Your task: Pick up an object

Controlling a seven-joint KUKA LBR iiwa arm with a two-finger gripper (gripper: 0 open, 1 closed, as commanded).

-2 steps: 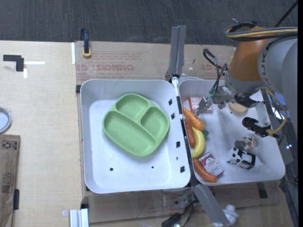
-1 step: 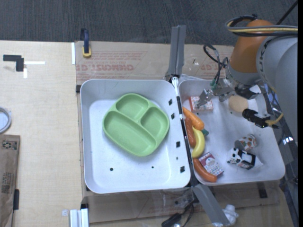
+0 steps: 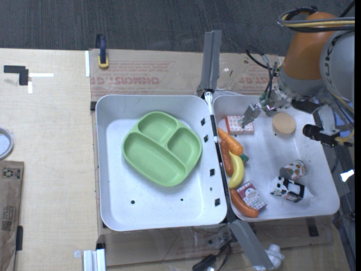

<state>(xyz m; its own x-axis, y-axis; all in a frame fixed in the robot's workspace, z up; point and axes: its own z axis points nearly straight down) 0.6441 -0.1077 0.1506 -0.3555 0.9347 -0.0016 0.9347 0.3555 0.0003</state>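
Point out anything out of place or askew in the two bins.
Nothing looks spilled or damaged. The green divided plate lies at a slant in the left bin; the toy food is bunched against the right bin's left wall.

Grey arm with orange band (image 3: 316, 44) cut off by right edge. Silver round rim (image 3: 3, 144) and brown paper packet (image 3: 10, 199) clipped at left edge. Printing on small red-and-white packet (image 3: 251, 196) too small to read.

grey arm (image 3: 341, 61), orange band (image 3: 307, 44), black cables (image 3: 265, 66)
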